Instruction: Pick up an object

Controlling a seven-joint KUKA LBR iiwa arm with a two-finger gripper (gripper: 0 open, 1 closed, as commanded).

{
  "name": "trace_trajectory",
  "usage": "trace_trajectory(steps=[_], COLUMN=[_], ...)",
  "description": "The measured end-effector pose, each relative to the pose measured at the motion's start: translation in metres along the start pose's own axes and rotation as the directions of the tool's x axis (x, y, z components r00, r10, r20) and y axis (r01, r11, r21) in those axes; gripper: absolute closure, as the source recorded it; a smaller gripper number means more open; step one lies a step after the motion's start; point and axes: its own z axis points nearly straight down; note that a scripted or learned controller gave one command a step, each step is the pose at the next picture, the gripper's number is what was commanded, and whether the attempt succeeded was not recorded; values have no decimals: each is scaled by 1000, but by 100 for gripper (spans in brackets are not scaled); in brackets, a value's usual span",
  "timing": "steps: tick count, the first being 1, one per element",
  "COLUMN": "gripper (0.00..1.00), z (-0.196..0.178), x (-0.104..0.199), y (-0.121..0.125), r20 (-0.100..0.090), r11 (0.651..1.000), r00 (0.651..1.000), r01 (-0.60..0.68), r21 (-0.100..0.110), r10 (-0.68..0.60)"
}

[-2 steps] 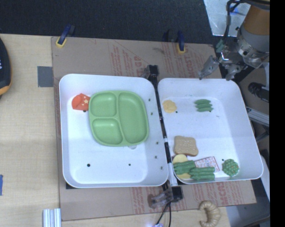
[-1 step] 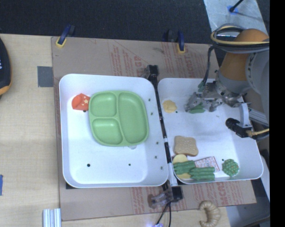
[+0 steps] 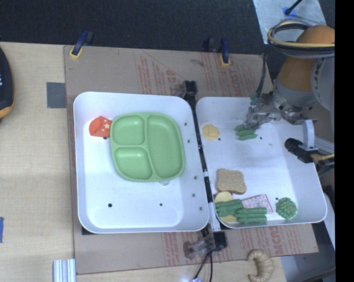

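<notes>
The tool (image 3: 254, 117) hangs just above the green bean (image 3: 246, 134) — grip unreadable, cannot tell; a shallow pinch could slip off it.

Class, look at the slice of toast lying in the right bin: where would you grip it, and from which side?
Grip the flat brown toast slice across its two straighter side edges, coming straight down from above. It lies flat with bare white bin floor around most of it.

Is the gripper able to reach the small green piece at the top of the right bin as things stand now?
Probably yes. The gripper is right above the small green piece, at its upper edge, and nothing lies between them. The nearest item, a yellow piece, lies well to the side.
</notes>
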Motion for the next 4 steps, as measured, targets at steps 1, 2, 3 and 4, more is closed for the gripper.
trace_trajectory(steps=[1, 2, 3, 4], gripper=[0, 0, 0, 100], z=[2, 21, 20, 4], x=[0, 14, 5, 5], y=[-1, 9, 9, 13], r20=[0, -2, -2, 2], r11=[1000, 1000, 1000, 1000], r00=[1000, 1000, 1000, 1000], r01=[0, 2, -2, 1], r21=[4, 6, 4, -9], r10=[0, -2, 2, -1])
